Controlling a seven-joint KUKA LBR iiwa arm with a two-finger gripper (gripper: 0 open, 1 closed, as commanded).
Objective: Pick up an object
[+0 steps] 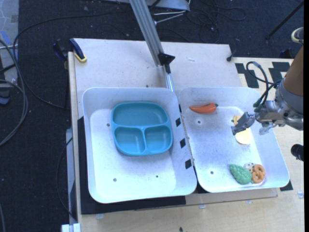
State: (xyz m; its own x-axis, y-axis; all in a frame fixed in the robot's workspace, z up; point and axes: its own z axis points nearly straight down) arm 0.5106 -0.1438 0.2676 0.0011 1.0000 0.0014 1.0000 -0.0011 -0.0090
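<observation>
My gripper (241, 123) hangs over the right side of the right bin (217, 144), reaching in from the right. Just below it lies a pale yellow object (244, 137), and a small yellow piece (235, 119) shows at the gripper's upper left edge. I cannot tell whether the gripper touches either one. An orange carrot with a green tip (203, 108) lies near the bin's far edge. At the near right corner sit a green leafy toy (240, 173) and a brown pretzel (259, 173), side by side.
The left bin (96, 149) holds a blue divided tray (142, 128). A slanted metal pole (149, 28) runs from the top down to the gap between the bins. Black cables (256, 71) loop behind the arm at the right.
</observation>
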